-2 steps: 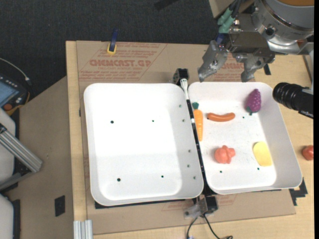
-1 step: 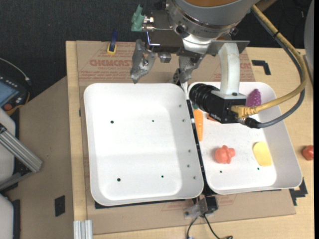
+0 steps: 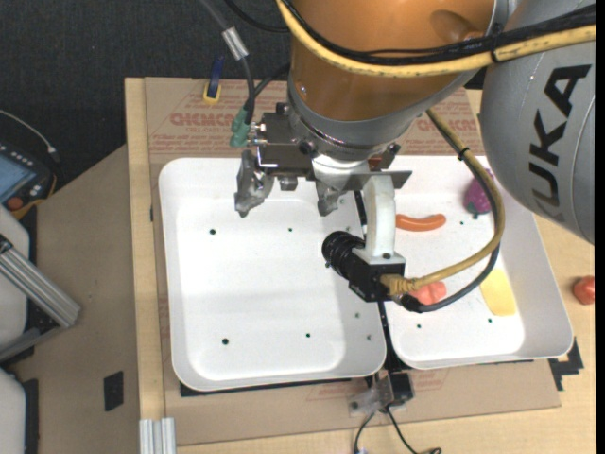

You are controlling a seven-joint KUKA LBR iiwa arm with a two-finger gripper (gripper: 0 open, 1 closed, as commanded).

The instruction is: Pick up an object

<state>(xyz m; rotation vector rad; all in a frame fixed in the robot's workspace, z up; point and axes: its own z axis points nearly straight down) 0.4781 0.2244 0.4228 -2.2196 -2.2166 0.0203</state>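
Gripper (image 3: 288,197) over left bin (image 3: 189,282) – jaws apart, nothing between. Nearest item: orange sausage (image 3: 420,222) in right bin (image 3: 529,339), lying to gripper's right, long axis crosswise.

"UKA" in black on grey arm (image 3: 558,112); red print on cardboard (image 3: 180,119), partly "CHEMC".

Gripper (image 3: 288,195) hung low over the left bin (image 3: 198,282), fingers spread with nothing between them, orange sausage (image 3: 420,222), purple toy (image 3: 475,197), yellow piece (image 3: 499,294) and red piece (image 3: 430,293) seen lying in the right bin (image 3: 473,343).
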